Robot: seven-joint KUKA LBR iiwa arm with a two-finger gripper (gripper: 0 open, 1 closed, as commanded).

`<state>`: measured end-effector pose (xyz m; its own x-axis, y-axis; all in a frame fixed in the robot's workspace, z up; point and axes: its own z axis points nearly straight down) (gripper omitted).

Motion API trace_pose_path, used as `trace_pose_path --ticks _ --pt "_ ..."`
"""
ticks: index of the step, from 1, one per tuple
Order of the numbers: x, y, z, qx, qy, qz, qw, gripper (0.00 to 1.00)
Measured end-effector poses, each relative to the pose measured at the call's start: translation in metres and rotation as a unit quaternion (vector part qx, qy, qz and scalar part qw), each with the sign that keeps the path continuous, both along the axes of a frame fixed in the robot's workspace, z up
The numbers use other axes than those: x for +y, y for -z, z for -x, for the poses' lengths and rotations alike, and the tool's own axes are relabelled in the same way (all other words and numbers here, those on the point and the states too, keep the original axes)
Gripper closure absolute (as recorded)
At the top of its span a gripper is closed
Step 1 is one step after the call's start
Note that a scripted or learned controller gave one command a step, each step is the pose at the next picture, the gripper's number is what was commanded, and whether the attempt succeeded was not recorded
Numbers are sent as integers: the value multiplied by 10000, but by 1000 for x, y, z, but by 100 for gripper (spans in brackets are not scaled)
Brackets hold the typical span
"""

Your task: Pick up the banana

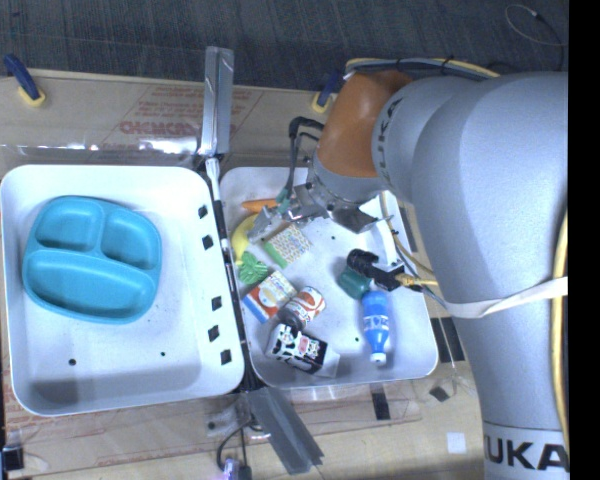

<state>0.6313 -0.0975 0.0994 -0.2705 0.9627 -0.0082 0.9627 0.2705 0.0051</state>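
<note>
The banana (241, 239) is yellow and lies along the left wall of the right bin (410, 358), partly covered by other items. My gripper (283, 212) hangs low in the upper left part of that bin, just right of and above the banana. It is close over a small checkered packet (291, 244). I see nothing yellow at the gripper's tip.
An orange piece (259, 205), a green item (252, 268), a can (306, 306), a black-and-white carton (298, 349), a blue bottle (377, 327) and a dark teal object (359, 274) crowd the right bin. A blue divided plate (92, 258) lies in the left bin (130, 368).
</note>
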Motion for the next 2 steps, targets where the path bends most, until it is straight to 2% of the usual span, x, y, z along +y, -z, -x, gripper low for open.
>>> trace_pose_path --ticks 1,2 --pt "-9 11 -5 170 -1329 -36 9910 0" --pt "-3 10 1 122 -1871 -34 9823 0"
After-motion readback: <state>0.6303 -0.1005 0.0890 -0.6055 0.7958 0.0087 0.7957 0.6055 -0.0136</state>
